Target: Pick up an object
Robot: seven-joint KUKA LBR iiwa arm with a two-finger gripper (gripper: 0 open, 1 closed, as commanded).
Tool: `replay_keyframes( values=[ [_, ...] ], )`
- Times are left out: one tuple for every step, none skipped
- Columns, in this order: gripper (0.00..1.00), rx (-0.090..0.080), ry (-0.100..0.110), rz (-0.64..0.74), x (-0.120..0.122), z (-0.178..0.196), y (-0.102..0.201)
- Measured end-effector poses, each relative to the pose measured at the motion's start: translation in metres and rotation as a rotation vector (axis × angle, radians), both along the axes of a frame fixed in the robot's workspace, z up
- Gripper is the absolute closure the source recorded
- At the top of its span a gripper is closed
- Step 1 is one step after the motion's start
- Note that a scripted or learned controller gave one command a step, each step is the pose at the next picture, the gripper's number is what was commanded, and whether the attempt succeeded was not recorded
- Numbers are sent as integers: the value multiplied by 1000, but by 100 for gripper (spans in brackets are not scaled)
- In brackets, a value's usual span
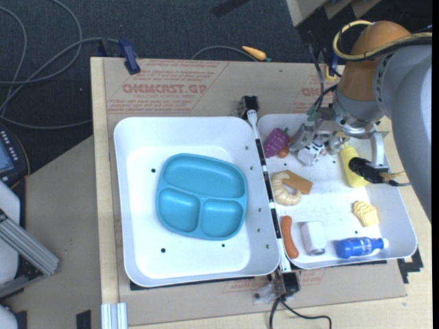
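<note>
The right bin [405,218] holds several small items. Purple grapes [277,141] lie at its far left, and a pale bagel [283,189] with a brown piece [299,181] on it sits nearer the front. A red sausage [290,236], a white can [313,237] and a blue bottle [357,247] lie along the front. A yellow toy [366,213] and a yellow fruit [352,168] are at the right. My gripper [310,152] is low in the far part of this bin, just right of the grapes, over a small white-grey object that it partly hides.
The left bin [137,142] carries a blue divided plate [202,195]. The grey arm [405,81] comes in from the right over the right bin's far corner. A black clamp [248,105] sits at the far end of the divider between the bins.
</note>
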State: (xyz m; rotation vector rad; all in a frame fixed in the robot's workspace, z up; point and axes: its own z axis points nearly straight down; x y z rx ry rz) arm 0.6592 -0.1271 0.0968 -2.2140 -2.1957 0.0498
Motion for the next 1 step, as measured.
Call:
replay_keyframes(
  values=[
    [100,0,8,-4,-3,8,-3]
  ],
)
